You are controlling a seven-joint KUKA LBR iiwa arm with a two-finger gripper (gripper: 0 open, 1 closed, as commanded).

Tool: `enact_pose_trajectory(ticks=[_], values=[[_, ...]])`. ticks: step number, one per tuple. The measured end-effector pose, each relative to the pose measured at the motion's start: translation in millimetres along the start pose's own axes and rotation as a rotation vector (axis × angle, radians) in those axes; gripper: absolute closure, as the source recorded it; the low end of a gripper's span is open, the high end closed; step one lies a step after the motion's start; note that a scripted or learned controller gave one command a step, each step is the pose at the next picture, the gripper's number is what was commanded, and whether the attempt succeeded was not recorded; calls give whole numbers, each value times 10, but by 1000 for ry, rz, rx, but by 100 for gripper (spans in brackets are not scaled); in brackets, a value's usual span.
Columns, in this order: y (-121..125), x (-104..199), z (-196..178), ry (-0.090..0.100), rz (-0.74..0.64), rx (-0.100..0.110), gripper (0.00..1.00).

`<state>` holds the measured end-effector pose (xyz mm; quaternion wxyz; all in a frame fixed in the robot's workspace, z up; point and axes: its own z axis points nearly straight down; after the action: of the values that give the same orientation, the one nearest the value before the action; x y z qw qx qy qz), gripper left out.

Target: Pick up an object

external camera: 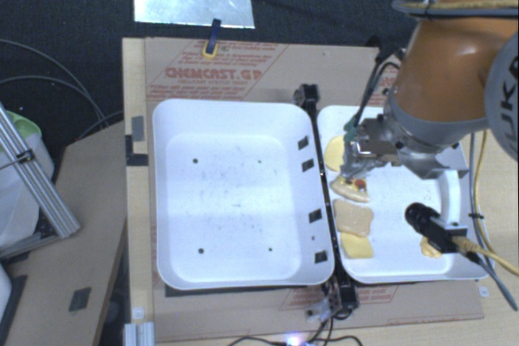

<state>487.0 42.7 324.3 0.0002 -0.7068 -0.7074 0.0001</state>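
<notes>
Reaching into the right bin (389, 267) we see the gripper (353, 174) | its grip state we cannot tell | pizza-like toy slice (351, 190) directly beneath it | tan bread slice (353, 217) just below that.

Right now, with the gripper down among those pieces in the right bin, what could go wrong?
The gripper sits low over a cluster of flat pieces that touch each other, so it may nudge or catch two. They also lie close to the right bin wall nearest the left bin, so a finger might strike it.
</notes>
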Motion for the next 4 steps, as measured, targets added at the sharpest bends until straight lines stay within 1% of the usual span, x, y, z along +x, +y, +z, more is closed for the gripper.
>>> enact_pose_trajectory(ticks=[1, 2, 3, 4], values=[[2, -496, -683, -1, 3, -10, 100], [-1, 196, -991, 2, -9, -6, 100], [-1, -39, -556, -1, 2, 0, 100], [-4, -310, -22, -1, 3, 2, 100]])
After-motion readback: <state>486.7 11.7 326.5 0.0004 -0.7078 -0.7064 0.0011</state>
